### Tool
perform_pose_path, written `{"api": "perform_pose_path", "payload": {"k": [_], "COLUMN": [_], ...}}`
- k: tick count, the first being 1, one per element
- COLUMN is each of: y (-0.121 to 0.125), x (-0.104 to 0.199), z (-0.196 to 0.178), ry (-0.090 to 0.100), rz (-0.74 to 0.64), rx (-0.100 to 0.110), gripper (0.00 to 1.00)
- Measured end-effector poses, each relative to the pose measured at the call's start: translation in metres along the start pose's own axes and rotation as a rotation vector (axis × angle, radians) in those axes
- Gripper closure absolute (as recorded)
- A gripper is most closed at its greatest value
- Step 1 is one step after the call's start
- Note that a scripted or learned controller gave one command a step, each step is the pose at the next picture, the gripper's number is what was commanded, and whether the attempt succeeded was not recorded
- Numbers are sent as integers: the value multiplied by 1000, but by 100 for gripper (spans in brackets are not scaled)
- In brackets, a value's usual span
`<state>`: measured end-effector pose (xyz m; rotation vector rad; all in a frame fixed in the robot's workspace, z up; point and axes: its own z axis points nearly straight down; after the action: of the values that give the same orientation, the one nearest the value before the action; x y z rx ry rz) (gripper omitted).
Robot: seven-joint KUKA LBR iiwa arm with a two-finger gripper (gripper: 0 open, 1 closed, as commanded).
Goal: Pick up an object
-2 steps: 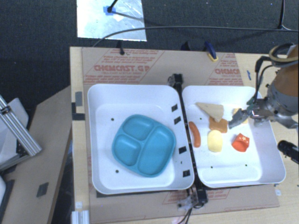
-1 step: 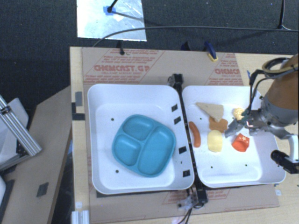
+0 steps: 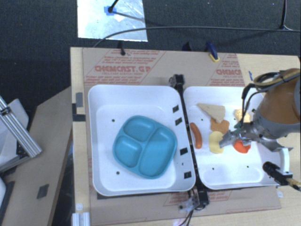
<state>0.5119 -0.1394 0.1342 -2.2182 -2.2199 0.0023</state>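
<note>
Grey metal pincer (image 3: 227,139) beside pale yellow rounded plastic piece (image 3: 215,142), grip state cannot tell, glossy red-orange sausage (image 3: 196,135) left of it.

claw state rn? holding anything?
Claw: cannot be told. It sits low in the right bin, beside the yellow piece and the red-orange piece; nothing visibly held.
</note>
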Motion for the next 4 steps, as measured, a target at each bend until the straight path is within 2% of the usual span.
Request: {"api": "perform_pose_path", "payload": {"k": [1, 2, 3, 4], "y": [1, 4, 3, 11], "x": [0, 1, -8, -4], "z": [50, 36, -12, -74], "ry": [1, 0, -3, -3], "rz": [1, -1, 0, -4], "rx": [-4, -13, -9, -11], "gripper": [0, 100, 100, 100]}}
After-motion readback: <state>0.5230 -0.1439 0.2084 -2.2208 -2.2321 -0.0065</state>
